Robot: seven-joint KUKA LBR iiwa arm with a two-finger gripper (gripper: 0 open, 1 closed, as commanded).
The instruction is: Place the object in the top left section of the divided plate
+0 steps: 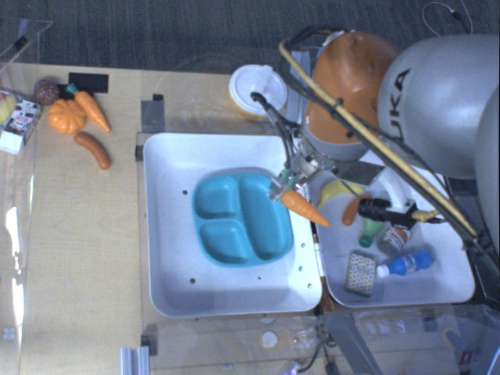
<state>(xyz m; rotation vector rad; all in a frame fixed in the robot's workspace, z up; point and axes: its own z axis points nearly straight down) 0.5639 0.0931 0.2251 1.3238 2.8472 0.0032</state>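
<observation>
A toy carrot (305, 207) is gripped at its green top by the gripper (283, 183), at the right rim of the blue divided plate (242, 218).

A pale wooden bench (70, 241) is seen under two white bins, with dark ribbed flooring (156, 14) beyond its far edge. The left bin (180, 287) is occupied by one three-section plate; the carrot is held tilted, its tip over the seam between the bins. In the right bin (437, 291) are counted one patterned sponge-like block (361, 273), one small bottle with a blue cap (405, 264), one green piece (367, 233), one yellow item (337, 191) and one reddish piece (351, 210). On the bench's far left lie one second carrot (94, 109), one small pumpkin (66, 117), one sausage (94, 151) and one dark round fruit (46, 92). One white cup (256, 91) stands behind the left bin.
</observation>
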